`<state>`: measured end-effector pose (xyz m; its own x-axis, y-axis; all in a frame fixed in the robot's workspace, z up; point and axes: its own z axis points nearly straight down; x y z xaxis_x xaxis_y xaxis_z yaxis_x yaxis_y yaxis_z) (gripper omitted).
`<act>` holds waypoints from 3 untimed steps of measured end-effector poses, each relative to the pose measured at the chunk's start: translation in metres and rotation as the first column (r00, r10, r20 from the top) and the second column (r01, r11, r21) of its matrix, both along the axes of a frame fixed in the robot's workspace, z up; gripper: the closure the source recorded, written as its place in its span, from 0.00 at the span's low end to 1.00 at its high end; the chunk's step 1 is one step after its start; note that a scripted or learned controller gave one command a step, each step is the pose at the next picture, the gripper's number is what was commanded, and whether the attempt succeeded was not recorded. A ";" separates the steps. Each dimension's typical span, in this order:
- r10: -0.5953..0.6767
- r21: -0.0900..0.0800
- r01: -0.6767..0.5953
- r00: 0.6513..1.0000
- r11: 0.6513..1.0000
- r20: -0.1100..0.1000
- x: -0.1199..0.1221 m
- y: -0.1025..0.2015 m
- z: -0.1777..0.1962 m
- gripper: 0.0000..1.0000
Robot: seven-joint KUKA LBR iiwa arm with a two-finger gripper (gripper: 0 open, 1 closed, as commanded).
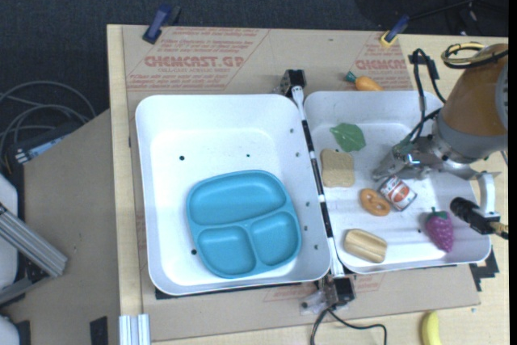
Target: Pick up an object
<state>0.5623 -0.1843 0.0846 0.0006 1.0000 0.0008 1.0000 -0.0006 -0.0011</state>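
Observation:
The right bin (pixel 367 103) holds a green leaf (pixel 348 136), a tan bread slice (pixel 338 168), an orange ring-shaped piece (pixel 375 202), a small red and white can (pixel 398 193), a purple bunch of grapes (pixel 440 230) and a tan bread roll (pixel 364 245). My gripper (pixel 393 166) hangs low in this bin, just above the can and right of the bread slice. The arm's orange band (pixel 477 97) rises behind it at the right edge.
In the left bin (pixel 161 121) lies a blue divided plate (pixel 242 220). On the bench outside the bins lie a small orange piece (pixel 365 82) at the back and a yellow thing (pixel 430 329) at the front right. A black cable (pixel 422 81) loops near the arm.

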 end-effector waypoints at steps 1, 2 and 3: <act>-0.001 0.000 0.001 1.000 1.000 0.000 -0.045 0.024 0.000 0.00; -0.001 -0.001 0.001 1.000 1.000 0.003 -0.044 0.024 0.011 1.00; 0.003 0.000 -0.003 1.000 1.000 0.004 0.011 0.105 0.101 1.00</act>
